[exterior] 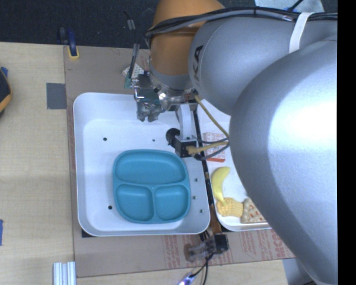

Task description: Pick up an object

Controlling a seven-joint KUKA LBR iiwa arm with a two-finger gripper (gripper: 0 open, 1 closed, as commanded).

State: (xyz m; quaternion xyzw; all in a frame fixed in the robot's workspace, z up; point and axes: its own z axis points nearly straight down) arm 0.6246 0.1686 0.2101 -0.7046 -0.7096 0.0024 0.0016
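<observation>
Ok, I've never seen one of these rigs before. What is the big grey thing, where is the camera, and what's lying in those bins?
One camera looks down at a slant on the bench. The big grey shape is a robot arm with an orange band, reaching in from the right. Its small metal two-finger gripper hangs over the left white bin, which holds a blue three-compartment plastic tray. The right white bin, mostly hidden by the arm, shows a yellow banana-shaped toy and a yellow corn-like piece. Nothing is seen between the fingers.
</observation>
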